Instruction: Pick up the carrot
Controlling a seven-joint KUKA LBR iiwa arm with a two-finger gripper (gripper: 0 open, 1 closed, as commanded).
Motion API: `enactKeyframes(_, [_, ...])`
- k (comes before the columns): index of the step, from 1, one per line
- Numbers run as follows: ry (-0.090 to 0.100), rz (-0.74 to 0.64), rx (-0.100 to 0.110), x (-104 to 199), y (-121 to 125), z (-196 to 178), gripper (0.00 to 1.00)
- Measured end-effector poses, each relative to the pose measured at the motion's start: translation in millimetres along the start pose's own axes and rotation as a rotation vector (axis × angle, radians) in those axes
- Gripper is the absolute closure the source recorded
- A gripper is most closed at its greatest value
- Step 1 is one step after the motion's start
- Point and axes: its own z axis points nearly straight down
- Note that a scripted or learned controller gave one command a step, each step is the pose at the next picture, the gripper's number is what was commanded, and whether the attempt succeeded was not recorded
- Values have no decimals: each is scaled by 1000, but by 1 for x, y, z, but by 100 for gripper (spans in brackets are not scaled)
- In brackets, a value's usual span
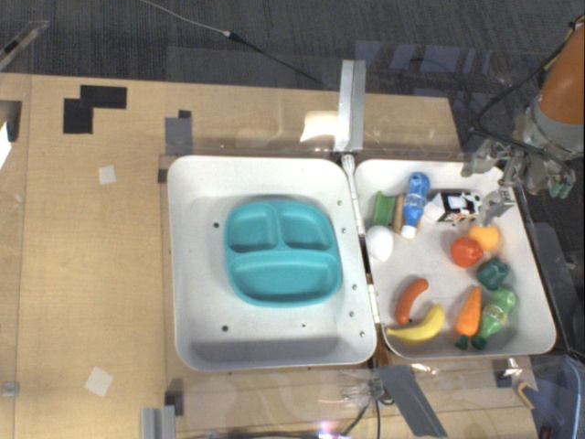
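One grey two-finger gripper [501, 183] hung over the upper right corner of the right-hand shallow white bin [541, 286], carried by the grey arm with its orange band [565, 85] entering from 3 o'clock. The fingers appeared spread apart with nothing between them, though the detail was small and I record that as likely open, not certain.

Working outward from the gripper: a small black-and-white patterned item [460, 205] lay just beside it at about 8 o'clock. A yellow-orange round fruit [487, 237] and a red tomato-like ball [465, 251] sat touching each other at roughly 6 to 7 o'clock. Below them was a dark green pepper-shaped piece [494, 273].

The target, an orange tapered carrot with a green top [469, 312], lay near the lower edge of that bin, at about 6 to 7 o'clock from the gripper and well apart from it. Its long axis ran close to 12–6 o'clock, tilted slightly toward 1–7. A light green bottle-shaped item [496, 311] lay close along its 3 o'clock side; a yellow banana [419, 326] and a red sausage-shaped piece [410, 299] lay at its 9 o'clock side, apart from it.

Judgement: the descent would need the fingers closing across the carrot's short axis, 9 to 3 o'clock, with little room on the bottle side.
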Motion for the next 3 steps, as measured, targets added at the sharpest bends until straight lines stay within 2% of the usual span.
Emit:
enactKeyframes(1, [-4, -162, 1, -21, -9, 109, 0])
enactKeyframes(2, [-3, -238, 0, 32, -9, 110, 0])
enactKeyframes(3, [-3, -223, 0, 113, -9, 108, 0])
